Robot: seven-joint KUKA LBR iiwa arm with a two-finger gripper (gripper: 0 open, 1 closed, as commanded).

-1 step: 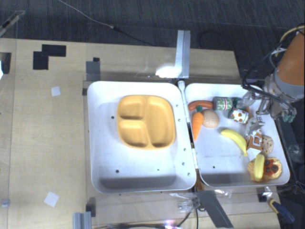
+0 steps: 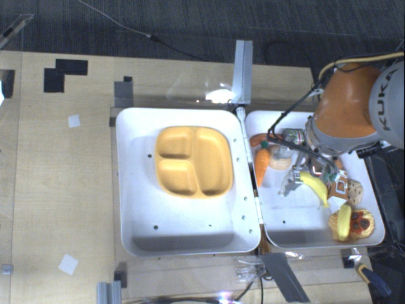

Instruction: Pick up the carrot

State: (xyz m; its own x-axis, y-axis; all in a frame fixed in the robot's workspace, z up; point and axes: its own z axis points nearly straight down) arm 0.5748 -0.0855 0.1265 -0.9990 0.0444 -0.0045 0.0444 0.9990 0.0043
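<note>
The carrot (image 2: 261,162) is orange and tapered. It lies in the right bin (image 2: 304,233) close to its left wall, pointing toward the front. My gripper (image 2: 295,177) hangs low over the middle of that bin, a short way right of the carrot and apart from it. Cables and the wrist crowd the gripper, and nothing shows held in it. The grey arm with its orange band (image 2: 345,106) comes in from the right above it.
A banana (image 2: 316,187) lies just right of the gripper. A second yellow fruit (image 2: 343,221), a red item (image 2: 362,223) and a speckled round piece (image 2: 354,192) fill the front right corner. The left bin (image 2: 136,189) holds a yellow divided plate (image 2: 166,170).
</note>
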